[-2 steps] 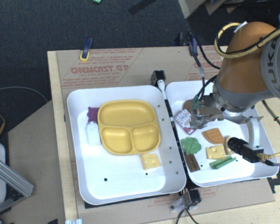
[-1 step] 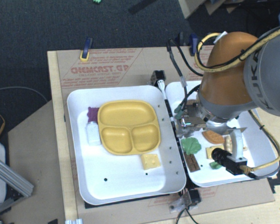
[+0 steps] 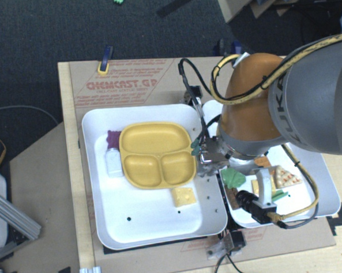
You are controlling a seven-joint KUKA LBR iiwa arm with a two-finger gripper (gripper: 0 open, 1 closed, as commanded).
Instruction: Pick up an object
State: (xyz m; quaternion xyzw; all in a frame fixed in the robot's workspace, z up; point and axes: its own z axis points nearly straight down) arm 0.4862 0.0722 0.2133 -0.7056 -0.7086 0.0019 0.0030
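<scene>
My gripper (image 3: 217, 160) hangs low over the left part of the right bin (image 3: 324, 181), close to the wall between the two bins, and the bulky grey and orange wrist covers most of it. A green object (image 3: 233, 178) lies right beside it in that bin. Further right there is a toy pizza slice (image 3: 287, 178) with a small orange piece (image 3: 263, 163) next to it. The left bin (image 3: 106, 218) holds a yellow divided plate (image 3: 157, 153), a white bottle with a purple cap (image 3: 112, 154) and a pale yellow square (image 3: 184, 195).
The plate fills the middle of the left bin, with bare floor in front of it. A cardboard sheet (image 3: 121, 84) lies behind the bins. Cables loop above the wrist. The arm hides much of the right bin.
</scene>
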